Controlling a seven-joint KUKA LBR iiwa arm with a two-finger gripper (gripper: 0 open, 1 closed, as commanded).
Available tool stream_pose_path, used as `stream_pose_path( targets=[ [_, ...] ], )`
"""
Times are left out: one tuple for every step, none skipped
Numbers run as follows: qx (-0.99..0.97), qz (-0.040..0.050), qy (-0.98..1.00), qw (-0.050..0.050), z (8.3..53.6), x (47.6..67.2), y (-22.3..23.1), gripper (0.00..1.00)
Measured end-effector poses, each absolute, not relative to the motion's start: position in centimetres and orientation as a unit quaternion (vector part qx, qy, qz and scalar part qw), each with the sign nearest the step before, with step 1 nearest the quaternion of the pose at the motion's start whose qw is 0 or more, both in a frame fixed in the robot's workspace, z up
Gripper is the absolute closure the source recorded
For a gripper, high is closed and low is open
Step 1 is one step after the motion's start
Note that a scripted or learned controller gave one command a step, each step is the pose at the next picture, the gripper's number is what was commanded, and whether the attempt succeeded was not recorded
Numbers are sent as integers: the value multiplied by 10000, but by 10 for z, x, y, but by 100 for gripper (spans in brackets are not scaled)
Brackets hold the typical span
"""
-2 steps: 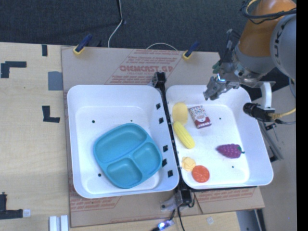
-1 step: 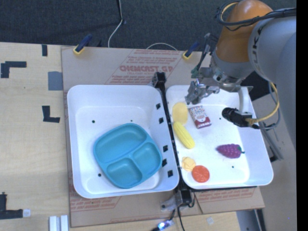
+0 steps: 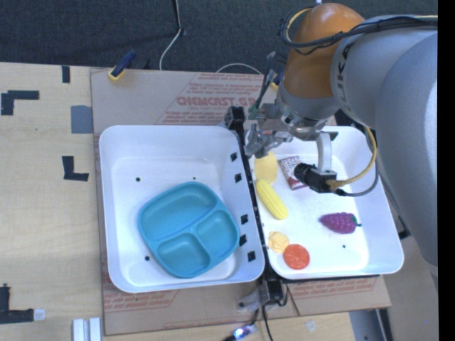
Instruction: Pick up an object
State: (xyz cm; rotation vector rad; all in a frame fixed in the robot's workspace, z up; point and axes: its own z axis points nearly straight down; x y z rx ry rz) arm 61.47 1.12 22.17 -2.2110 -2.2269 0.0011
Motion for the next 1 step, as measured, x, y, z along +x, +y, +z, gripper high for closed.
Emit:
stream_pose_path(
  targets=[
    [-7043,-4,-7099,9,228,622,69,100]
  ],
)
